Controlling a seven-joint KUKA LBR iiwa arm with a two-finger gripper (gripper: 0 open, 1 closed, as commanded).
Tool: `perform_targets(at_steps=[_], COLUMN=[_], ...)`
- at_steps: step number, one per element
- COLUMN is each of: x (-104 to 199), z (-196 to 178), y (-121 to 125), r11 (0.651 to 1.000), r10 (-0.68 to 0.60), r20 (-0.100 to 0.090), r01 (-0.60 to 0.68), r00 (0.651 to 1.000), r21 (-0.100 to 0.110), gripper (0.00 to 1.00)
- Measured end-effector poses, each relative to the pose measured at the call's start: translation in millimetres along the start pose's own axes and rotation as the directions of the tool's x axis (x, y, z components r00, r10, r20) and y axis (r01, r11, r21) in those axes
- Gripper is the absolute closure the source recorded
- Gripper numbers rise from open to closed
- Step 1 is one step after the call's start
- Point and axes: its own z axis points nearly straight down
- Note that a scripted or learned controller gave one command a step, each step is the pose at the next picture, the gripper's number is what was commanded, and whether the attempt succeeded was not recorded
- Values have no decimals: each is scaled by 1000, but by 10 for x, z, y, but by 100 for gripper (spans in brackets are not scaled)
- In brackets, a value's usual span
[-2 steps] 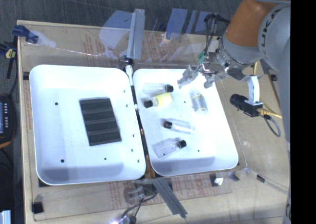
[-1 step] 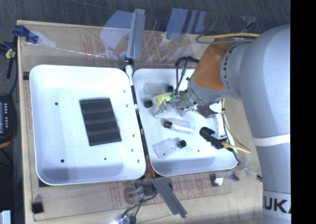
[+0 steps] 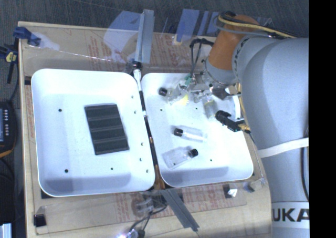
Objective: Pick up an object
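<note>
Reaching in from the right, the arm (image 3: pixel 273 90) sets its hand (image 3: pixel 197 91) low over the far end of the right bin (image 3: pixel 239 166), amid a small tangle of clear bits. Whether the hand is spread, pressed together or pinching anything cannot be told there. Nearest to it is a dark-capped vial (image 3: pixel 165 92), just to its left in the view. Two more vials lie well apart from the hand, toward the bin's near end. The middle vial (image 3: pixel 188 133) has its long axis running across the bin with its cap to the left. The near vial (image 3: pixel 179 156) is slightly tilted with its cap to the right. That makes three vials counted with certainty; the clutter at the hand is too small to count. One dark ribbed slab (image 3: pixel 106 128) lies alone in the left bin (image 3: pixel 50 82), farthest from the hand. Two bins sit on the worktop (image 3: pixel 79 34).
</note>
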Motion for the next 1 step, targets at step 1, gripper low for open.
perform_targets(at_steps=[1], x=[24], z=[-102], y=[9], r11=[1000], r10=[-9], r20=[-1], r01=[9], r00=[1000], r21=[2], gripper=[100])
